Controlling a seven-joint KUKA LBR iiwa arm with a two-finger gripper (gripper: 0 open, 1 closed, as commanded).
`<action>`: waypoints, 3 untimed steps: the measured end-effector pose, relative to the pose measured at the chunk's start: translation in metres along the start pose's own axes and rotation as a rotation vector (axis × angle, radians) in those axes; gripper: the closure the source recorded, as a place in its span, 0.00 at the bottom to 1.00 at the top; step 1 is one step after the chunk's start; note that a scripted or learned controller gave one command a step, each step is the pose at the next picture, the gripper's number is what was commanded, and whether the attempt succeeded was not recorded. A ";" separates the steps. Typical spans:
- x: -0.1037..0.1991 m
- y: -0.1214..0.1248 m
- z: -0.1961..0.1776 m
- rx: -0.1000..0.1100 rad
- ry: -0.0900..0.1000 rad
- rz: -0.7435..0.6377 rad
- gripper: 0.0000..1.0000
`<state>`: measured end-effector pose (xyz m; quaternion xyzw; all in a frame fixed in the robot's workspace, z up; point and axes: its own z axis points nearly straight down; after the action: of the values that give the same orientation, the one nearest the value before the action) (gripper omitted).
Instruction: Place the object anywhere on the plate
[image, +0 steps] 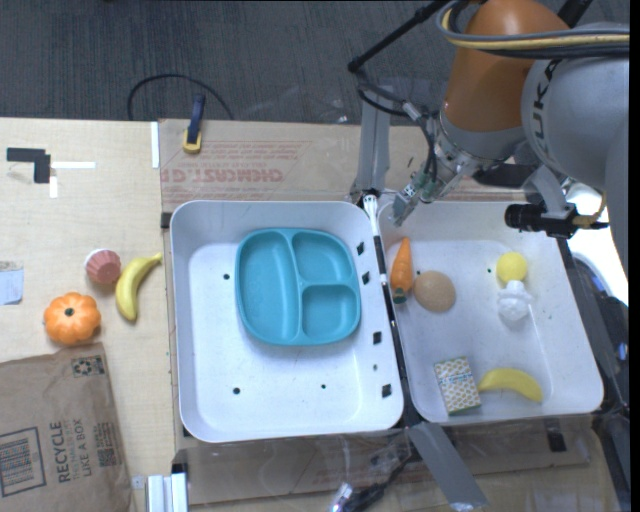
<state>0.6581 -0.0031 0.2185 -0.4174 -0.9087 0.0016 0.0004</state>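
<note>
The worktop is a tan board carrying two shallow white bins side by side, and the left bin serves as landmark. It holds only a blue divided plate, set toward its upper middle, with bare white floor open all round it, widest along the near edge. Touching the left bin's right rim is the right bin. Inside, an orange carrot lies just beside the shared rim, upright in the view, with a tan egg-shaped object touching or nearly touching its right side. Farther from the left bin lie a small box, a yellow banana, a yellow ball and a white lump just below it. The grey arm reaches in from the right, and the gripper hangs above the shared rim's far end, just above the carrot's tip; nothing sits between its fingers, and how far they are parted cannot be told. Left of the left bin, on the worktop, lie a banana, a pumpkin and a pink cupcake.
</note>
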 end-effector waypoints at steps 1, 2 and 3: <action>0.089 0.009 0.031 0.002 0.003 -0.059 1.00; 0.080 0.041 0.031 0.001 0.001 0.012 1.00; 0.050 -0.013 0.030 0.000 0.002 -0.350 1.00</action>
<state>0.6156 0.0259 0.1885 -0.2528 -0.9675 0.0010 0.0016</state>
